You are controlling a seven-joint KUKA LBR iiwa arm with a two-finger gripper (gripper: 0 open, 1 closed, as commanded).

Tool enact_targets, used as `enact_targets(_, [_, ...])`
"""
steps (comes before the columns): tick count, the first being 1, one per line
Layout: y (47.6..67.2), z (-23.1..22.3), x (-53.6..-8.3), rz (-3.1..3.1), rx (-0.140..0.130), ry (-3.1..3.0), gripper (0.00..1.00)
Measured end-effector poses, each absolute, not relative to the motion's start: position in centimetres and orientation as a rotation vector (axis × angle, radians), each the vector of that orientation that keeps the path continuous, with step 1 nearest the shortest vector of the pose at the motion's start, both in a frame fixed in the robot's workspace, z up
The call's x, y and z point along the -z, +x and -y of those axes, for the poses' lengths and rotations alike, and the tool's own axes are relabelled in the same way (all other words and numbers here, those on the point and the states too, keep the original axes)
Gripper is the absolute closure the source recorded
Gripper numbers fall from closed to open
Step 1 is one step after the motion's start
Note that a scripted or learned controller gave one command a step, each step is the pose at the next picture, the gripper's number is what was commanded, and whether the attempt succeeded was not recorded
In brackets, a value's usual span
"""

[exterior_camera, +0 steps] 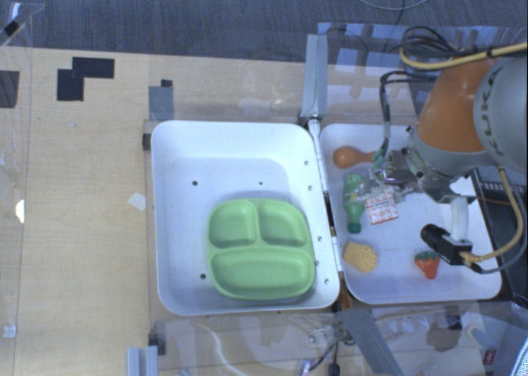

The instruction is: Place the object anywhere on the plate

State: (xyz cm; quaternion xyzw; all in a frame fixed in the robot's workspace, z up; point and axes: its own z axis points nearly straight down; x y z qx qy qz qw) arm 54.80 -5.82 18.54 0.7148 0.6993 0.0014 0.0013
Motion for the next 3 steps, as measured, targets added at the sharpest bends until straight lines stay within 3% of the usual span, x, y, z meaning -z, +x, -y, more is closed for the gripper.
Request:
enact_targets(1, [51.4,-0.3,-18.4,-2.236,-0.002,2.206,1.0])
enact_targets(2, [51.8,-5.6,-18.5,-2.267,-0.004,2.173,1.0])
enact_targets(3, [51.8,-5.6,-18.5,-2.266,-0.004,2.174,0.0])
